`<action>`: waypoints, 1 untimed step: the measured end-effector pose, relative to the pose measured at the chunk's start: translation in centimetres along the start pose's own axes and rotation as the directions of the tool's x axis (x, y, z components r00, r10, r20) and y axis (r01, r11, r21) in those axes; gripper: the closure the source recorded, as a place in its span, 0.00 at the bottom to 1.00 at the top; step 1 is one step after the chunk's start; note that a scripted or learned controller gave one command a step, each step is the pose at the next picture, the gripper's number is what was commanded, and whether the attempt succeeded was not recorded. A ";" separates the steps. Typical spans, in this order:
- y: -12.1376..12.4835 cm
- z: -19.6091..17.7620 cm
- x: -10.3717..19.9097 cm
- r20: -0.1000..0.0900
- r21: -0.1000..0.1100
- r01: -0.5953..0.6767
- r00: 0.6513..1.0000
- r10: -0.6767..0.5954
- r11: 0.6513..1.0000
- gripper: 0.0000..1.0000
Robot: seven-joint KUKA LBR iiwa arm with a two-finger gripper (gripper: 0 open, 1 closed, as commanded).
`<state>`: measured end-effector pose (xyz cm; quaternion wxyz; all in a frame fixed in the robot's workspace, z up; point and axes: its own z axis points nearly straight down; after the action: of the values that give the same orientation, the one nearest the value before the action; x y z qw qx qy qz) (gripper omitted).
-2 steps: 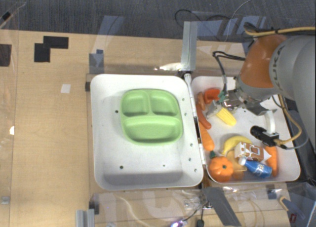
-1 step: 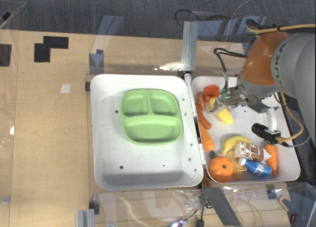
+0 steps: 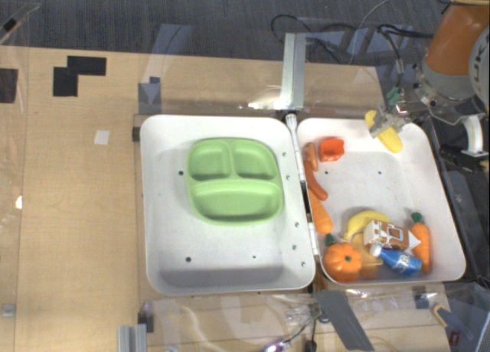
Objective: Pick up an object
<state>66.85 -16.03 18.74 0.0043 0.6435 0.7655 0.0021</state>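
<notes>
My gripper (image 3: 387, 115) hangs over the far right corner of the right bin (image 3: 383, 182), below the orange band of the arm (image 3: 453, 40). A small yellow toy (image 3: 391, 139), perhaps a corn cob or lemon, sits between its fingers, with yellow showing on both sides of them. The toy looks lifted just above the bin floor. The other toys lie in the same bin: a red-orange block (image 3: 331, 148), a sausage (image 3: 312, 176), a carrot (image 3: 321, 217), a banana (image 3: 364, 221), an orange pumpkin (image 3: 343, 262), a small carton (image 3: 385, 236), a blue can (image 3: 400, 262) and a second carrot (image 3: 420, 240).
The left bin (image 3: 164, 213) holds a green divided plate (image 3: 233, 180). A metal post (image 3: 294, 67) stands behind the seam between the bins. Cables (image 3: 360, 33) run along the bench behind the right bin. Bare white floor spreads across the middle of the right bin.
</notes>
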 end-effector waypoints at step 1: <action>-0.7 10.1 -1.6 -0.010 0.021 0.161 0.987 -0.161 0.987 1.00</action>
<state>66.57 -17.72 8.66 -0.0058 0.5795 0.8149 -0.0040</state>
